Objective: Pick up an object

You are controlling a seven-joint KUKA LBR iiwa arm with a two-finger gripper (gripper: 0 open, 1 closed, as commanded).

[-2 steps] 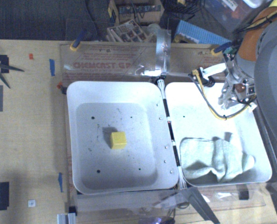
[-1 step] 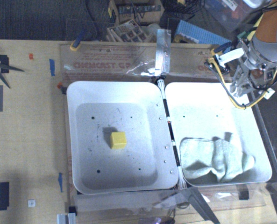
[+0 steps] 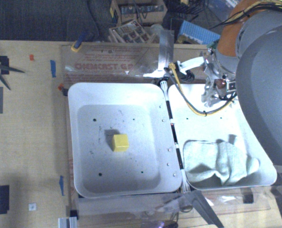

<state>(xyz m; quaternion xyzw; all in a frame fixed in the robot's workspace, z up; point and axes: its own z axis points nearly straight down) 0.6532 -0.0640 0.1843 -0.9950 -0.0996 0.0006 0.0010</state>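
The gripper (image 3: 216, 95) hangs over the right bin (image 3: 198, 122); whether its jaws are apart cannot be told. The white cloth (image 3: 219, 163) lies below them, near. It should descend straight over a raised fold.

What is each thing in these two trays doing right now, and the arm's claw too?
yellow block: lying loose in the left bin, untouched.
white cloth: crumpled in the right bin's near end.
gripper: above the right bin's far end, apart from both objects.
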